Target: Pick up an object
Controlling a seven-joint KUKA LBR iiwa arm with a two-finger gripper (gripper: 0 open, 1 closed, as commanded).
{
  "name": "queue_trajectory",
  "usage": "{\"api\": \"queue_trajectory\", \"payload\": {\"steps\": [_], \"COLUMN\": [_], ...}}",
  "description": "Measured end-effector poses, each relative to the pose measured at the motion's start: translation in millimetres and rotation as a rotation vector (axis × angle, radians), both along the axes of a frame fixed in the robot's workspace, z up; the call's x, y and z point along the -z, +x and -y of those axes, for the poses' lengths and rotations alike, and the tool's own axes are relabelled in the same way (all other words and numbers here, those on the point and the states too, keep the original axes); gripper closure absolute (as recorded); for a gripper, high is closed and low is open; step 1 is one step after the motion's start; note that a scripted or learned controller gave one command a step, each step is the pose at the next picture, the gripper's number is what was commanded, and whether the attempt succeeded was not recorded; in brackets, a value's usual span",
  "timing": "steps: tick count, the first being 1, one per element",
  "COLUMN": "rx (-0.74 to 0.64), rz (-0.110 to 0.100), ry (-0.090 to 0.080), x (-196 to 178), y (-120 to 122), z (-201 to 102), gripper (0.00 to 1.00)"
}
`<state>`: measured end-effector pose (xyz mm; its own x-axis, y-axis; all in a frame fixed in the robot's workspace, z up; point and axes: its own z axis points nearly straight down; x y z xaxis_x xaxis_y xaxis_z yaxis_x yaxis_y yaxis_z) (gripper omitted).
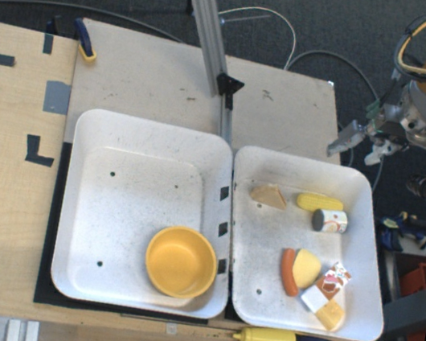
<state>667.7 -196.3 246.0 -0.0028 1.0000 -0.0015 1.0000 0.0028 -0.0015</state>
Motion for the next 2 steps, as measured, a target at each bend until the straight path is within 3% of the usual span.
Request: {"api": "queue_trajectory", "payload": {"steps": [1, 2], "rx": [0.000, 0.000], "rz": [-0.001, -0.005], "ry": [0.000, 0.001], "x": [0.0, 61.4], "y": [-0.1, 6.9], "z": [0.1, -0.4], "gripper": [0.00, 0.00]}}
